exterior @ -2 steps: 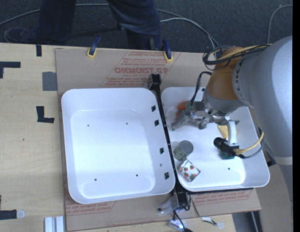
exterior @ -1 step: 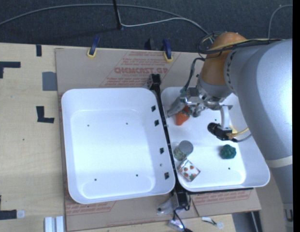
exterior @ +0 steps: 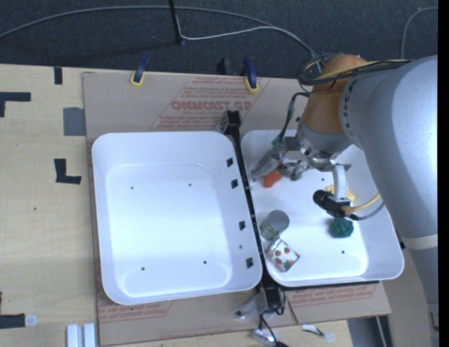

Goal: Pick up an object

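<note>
While the gripper (exterior: 267, 168) sits over the right shallow white bin (exterior: 369, 264), a small orange block (exterior: 270, 181) lies at its tip. Can't tell whether the gripper is apart or together. A grey cylindrical can (exterior: 275, 224) and a teal fuzzy ball (exterior: 342, 228) are nearby.

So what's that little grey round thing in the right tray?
It looks like a small can, dull grey and metallic, its round flat end facing up, with a greenish side below. It seems tipped rather than upright. It sits in the right bin by the left wall, midway down. A white packet with red spots lies just below it; whether they touch is unclear. Nothing grips it.
</note>
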You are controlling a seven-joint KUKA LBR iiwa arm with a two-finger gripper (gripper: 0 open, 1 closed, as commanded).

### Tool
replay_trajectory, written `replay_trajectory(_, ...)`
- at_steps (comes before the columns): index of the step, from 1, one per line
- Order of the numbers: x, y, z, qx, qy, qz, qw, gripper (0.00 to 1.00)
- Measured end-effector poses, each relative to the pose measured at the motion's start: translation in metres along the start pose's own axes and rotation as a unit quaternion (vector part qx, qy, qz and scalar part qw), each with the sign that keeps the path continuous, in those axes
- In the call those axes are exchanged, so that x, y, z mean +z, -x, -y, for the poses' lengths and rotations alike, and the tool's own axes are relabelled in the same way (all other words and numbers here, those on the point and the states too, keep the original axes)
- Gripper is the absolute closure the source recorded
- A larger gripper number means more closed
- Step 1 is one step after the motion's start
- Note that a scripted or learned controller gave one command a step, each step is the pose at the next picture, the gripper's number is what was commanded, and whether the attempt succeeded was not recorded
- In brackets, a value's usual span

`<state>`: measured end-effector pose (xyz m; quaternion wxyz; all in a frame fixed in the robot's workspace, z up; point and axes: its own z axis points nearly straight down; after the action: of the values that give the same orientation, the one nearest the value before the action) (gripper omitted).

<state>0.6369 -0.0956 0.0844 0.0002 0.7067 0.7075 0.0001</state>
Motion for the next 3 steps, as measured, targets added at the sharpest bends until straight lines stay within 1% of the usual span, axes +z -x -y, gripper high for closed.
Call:
replay_trajectory(1, 0.001, -0.002, -0.008, 0.000, -0.001, 0.000, 1.0000, 0.00)
replay_trajectory(2, 0.000, -0.002, 0.010, 0.000, 0.000, 0.000, 1.0000, 0.00)
replay_trajectory(3, 0.001, 0.002, -0.006, 0.000, -0.001, 0.000, 1.0000, 0.00)
